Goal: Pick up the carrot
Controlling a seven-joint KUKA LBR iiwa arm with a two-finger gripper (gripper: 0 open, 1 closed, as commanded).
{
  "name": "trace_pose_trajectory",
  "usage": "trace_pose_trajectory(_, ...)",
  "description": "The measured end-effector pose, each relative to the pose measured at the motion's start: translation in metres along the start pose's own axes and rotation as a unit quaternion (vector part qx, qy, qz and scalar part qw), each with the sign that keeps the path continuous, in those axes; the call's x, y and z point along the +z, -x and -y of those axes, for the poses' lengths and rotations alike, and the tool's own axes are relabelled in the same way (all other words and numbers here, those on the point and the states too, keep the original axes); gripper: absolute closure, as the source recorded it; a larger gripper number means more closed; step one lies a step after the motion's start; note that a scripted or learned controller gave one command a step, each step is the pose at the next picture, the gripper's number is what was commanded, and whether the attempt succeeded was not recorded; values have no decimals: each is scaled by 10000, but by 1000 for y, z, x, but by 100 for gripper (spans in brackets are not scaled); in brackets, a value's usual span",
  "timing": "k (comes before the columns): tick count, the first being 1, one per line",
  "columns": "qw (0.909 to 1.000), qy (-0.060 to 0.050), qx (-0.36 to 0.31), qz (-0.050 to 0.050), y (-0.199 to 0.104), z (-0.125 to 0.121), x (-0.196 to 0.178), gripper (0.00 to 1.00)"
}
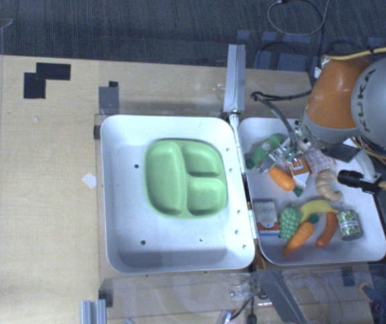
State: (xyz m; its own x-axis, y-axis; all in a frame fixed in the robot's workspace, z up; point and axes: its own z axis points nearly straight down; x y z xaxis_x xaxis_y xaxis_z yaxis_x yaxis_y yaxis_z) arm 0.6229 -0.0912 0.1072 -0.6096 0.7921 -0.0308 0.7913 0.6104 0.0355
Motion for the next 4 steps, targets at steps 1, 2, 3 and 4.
trace_pose_trajectory(1,10000,16,-17,28,2,-2,-13,100)
trace_pose_trajectory(2,9995,-127,-256,-127,-60,-72,-138,100)
trace_pose_trajectory(3,9995,-134,-255,-129,-59,-72,-138,0)
trace_pose_trajectory(4,9811,-118,-1926,-167,-146,-71,-80,0)
